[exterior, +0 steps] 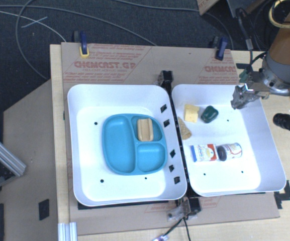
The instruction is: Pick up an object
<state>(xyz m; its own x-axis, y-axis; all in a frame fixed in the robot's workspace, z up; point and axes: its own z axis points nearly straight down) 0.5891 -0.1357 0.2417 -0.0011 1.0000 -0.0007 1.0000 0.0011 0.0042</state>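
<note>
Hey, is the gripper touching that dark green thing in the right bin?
Apart. The camera view shows bare white bin floor between the gripper and the dark green object.

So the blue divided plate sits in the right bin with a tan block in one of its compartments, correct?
Not quite. The camera view shows the blue divided plate in the left bin, not the right one. The tan block does lie in one of its compartments.

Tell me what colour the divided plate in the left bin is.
Light blue: the divided plastic plate with three compartments shows best in the camera view from above.
</note>
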